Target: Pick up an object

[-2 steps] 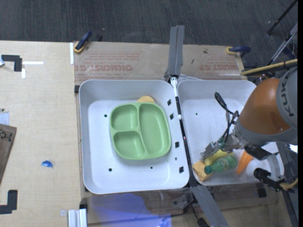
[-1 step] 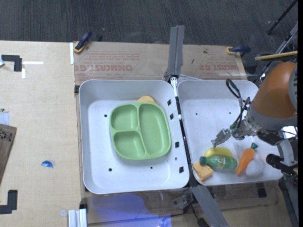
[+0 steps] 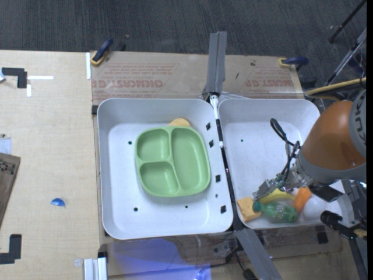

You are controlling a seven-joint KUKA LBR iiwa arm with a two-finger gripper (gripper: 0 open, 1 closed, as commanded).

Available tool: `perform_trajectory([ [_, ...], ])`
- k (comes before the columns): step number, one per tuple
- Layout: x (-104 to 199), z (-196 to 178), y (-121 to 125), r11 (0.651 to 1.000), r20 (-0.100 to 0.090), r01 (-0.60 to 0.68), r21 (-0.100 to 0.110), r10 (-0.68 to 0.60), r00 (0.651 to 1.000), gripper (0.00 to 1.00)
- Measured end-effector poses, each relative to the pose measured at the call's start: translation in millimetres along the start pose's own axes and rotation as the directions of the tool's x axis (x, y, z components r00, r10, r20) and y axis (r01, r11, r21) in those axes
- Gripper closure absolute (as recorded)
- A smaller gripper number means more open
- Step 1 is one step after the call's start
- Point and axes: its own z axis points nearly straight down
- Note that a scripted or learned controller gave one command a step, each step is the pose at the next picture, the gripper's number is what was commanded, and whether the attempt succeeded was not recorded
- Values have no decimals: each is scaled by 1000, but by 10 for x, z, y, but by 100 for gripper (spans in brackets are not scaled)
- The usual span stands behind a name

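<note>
My gripper (image 3: 273, 186) hangs low in the front right part of the right bin (image 3: 256, 127), just above a cluster of small objects. Directly below it lies a yellow banana-shaped piece (image 3: 278, 196). A green object (image 3: 281, 213) rests in front of that, an orange carrot-like piece (image 3: 302, 198) to its right, and a yellow-orange wedge (image 3: 248, 209) to its left near the bin's front wall. Whether the gripper touches any of them is unclear. The arm's orange band (image 3: 331, 140) covers the bin's right side.
The left bin (image 3: 116, 174) holds a green divided plate (image 3: 173, 161), with a small yellow object (image 3: 180, 122) peeking out behind it. A black cable (image 3: 280, 132) loops above the gripper. The divider between the bins (image 3: 220, 156) stands to the cluster's left.
</note>
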Motion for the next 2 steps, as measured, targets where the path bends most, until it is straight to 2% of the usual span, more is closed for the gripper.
perform_trajectory([
  [1,125,0,38,999,1,50,-1,-50,999,0],
  [2,305,-1002,95,999,2,46,-1,-46,999,0],
])
